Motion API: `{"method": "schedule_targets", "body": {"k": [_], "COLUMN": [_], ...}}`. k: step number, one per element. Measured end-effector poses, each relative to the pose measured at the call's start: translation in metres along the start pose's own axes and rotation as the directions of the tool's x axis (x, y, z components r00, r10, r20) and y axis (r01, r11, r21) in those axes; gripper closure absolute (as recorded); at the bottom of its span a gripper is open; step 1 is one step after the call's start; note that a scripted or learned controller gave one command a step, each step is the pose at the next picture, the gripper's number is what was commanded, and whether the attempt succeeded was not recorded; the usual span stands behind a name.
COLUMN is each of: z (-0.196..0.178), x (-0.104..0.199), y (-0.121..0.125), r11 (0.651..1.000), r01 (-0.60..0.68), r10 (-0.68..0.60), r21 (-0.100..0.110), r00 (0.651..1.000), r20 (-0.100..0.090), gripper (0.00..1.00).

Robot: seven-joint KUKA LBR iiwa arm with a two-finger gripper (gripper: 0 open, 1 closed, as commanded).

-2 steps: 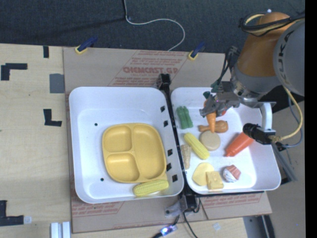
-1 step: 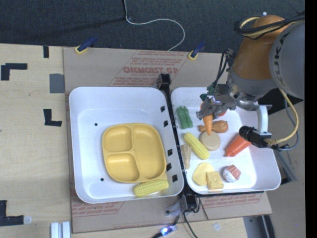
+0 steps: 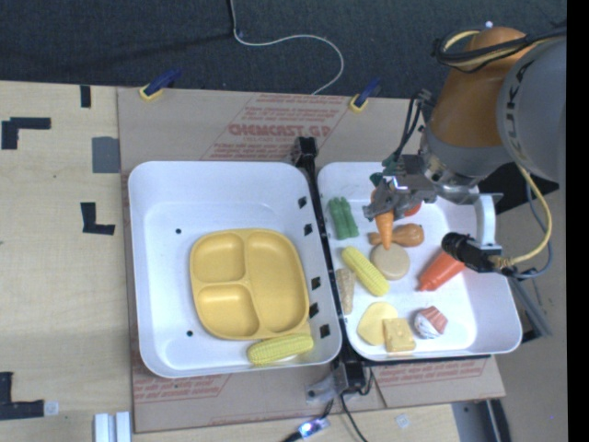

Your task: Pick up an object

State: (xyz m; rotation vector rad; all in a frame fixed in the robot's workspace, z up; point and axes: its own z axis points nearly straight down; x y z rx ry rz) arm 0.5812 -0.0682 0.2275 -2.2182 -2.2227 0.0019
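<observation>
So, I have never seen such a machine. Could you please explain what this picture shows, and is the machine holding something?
This is one camera above a bench, looking down at a slant. The grey and orange machine on the right is a robot arm; its pincer hangs over the right white bin. A toy carrot sits right at its tips, pointing down, but I cannot tell whether it is truly gripped. That bin also has toy food: a green bean piece, a corn cob, a red-orange cone, and more. The left white bin holds a yellow divided plate and another corn cob.
</observation>
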Motion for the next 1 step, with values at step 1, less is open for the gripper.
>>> {"method": "schedule_targets", "body": {"k": [1], "z": [0.0092], "x": [-0.0113], "y": [-0.0097], "r11": [1.0], "r01": [-0.002], "r10": [0.002], "r21": [0.002], "r00": [1.0], "r20": [0.001], "gripper": [1.0]}}
